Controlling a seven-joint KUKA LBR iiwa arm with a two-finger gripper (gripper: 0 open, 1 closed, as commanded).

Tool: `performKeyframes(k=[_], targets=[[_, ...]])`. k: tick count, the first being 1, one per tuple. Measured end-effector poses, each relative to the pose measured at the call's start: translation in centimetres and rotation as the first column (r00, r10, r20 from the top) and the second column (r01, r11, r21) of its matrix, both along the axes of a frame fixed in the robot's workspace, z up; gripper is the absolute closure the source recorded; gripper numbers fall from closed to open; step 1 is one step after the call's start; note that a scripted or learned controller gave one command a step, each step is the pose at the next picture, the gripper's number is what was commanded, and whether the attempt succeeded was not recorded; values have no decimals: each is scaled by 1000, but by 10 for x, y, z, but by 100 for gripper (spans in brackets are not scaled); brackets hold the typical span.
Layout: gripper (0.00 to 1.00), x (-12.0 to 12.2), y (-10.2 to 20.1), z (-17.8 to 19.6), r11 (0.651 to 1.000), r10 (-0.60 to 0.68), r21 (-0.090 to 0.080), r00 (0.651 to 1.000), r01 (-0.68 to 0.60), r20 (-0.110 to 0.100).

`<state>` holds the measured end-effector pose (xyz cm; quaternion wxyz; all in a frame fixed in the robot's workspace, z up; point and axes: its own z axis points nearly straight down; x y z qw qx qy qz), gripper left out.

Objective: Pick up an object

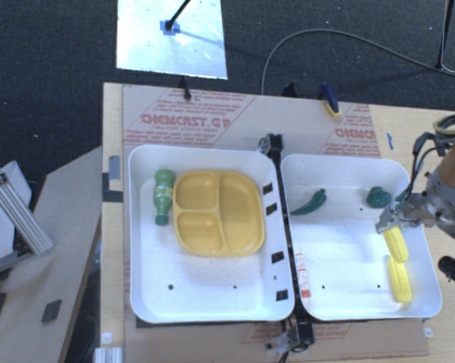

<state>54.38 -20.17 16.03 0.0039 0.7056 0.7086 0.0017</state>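
- The grey arm with its orange band reaches in from the right edge, its pincer [388,220] down inside the right-hand shallow white bin [335,294], near that bin's far right wall.
- The pincer's tip sits right at the upper end of a yellow plastic corn cob [395,244]; whether it is clenched on the cob or released cannot be told from this angle.
- A second yellow corn cob [400,279] lies just below the first, close to the bin's right wall, apart from the pincer.
- A dark green lumpy toy [378,196] rests near the bin's upper right corner, just beside the pincer.
- A green curved pepper-like toy [310,202] lies further left in the same bin, well apart from the arm.
- The left white bin [207,296] holds a yellow three-compartment plastic plate [218,213], with a small green bottle [163,197] lying just beside its left edge.
- Both bins sit side by side on a tan surface [215,116] printed with red lettering.
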Motion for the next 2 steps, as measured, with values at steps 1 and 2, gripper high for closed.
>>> performKeyframes(k=[1, 2], targets=[[100, 6, 2, 45, 1000, 1, 0, 1000, -1, -1], [100, 8, 2, 110, 1000, 1, 0, 1000, -1, 1]])
